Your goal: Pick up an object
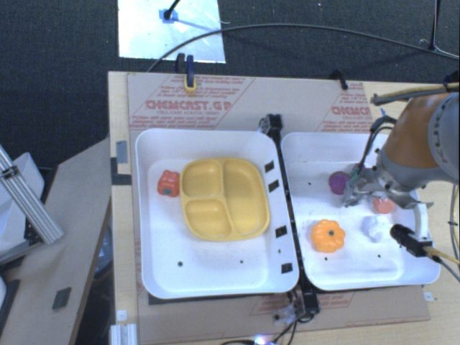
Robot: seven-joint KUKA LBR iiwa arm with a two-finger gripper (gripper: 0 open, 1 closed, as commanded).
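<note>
**Colours on the desk**

Both bins [154, 214] are plain white. In the one far from the hand [357, 190] lies a pale yellow tray [223, 198] with a red-orange pepper [168, 183] beside it. Just beside the hand sits a purple ball [338, 182]; near it are an orange pumpkin [328, 236] with a green stem, a small white lump [372, 227] and a salmon-pink piece [383, 205]. The arm [424, 139] is grey with an orange band. The board [237, 103] under the bins is tan with red lettering.

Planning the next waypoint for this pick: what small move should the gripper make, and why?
Probably a short drop straight down. The gripper hangs in the right bin beside the purple object, the nearest thing, with nothing seen between its fingers.
</note>
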